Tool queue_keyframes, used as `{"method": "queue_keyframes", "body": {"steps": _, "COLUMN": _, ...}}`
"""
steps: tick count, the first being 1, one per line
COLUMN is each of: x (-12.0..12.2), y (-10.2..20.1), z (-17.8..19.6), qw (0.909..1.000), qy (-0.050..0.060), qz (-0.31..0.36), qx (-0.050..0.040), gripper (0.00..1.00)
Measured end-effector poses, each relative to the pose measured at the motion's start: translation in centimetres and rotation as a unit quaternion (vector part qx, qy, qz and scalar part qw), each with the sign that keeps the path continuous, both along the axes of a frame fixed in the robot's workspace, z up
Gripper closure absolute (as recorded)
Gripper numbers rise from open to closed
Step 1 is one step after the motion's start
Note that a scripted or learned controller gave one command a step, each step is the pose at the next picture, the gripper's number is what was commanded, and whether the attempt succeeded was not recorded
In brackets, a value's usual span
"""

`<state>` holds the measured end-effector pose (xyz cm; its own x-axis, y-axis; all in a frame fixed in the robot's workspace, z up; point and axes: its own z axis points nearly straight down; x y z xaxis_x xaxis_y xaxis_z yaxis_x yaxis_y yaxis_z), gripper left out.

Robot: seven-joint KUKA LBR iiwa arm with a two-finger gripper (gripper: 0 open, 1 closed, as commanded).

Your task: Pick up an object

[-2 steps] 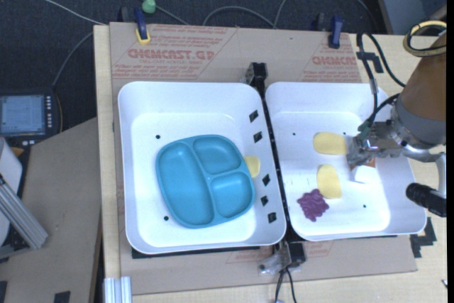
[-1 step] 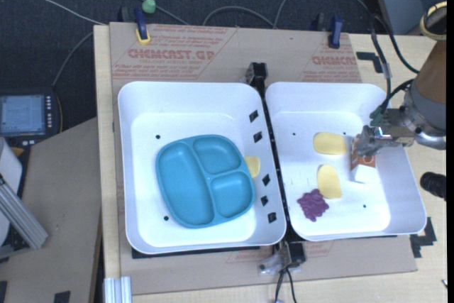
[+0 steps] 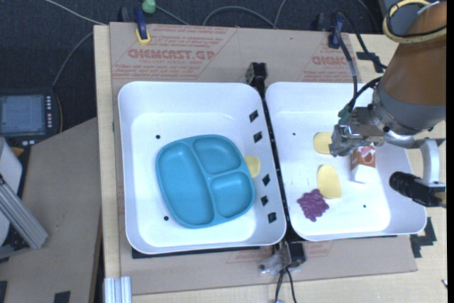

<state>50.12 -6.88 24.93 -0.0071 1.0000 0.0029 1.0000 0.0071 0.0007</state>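
One gripper [image 3: 345,140] hangs low over the right bin [image 3: 298,104]; you cannot tell from this angle how its tips are set. Tucked partly under it on the left is a yellow piece [image 3: 322,143]. Just right of it and a little nearer you sits a red and white carton [image 3: 364,162]. Nearer you lies a second yellow piece [image 3: 329,182], touching a purple bunch of grapes [image 3: 313,204]. Well to your left, the left bin [image 3: 135,152] holds a blue divided plate [image 3: 205,179].
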Motion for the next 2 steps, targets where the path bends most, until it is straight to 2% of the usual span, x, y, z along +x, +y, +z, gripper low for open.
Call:
{"method": "queue_keyframes", "body": {"steps": 1, "x": -0.4, "y": 5.8, "z": -1.0, "qw": 1.0, "qy": 0.002, "qz": 0.0, "qx": 0.0003, "gripper": 1.0}}
{"method": "queue_keyframes", "body": {"steps": 2, "x": 0.3, "y": 11.1, "z": -2.5, "qw": 1.0, "qy": 0.002, "qz": -0.001, "qx": -0.0004, "gripper": 1.0}}
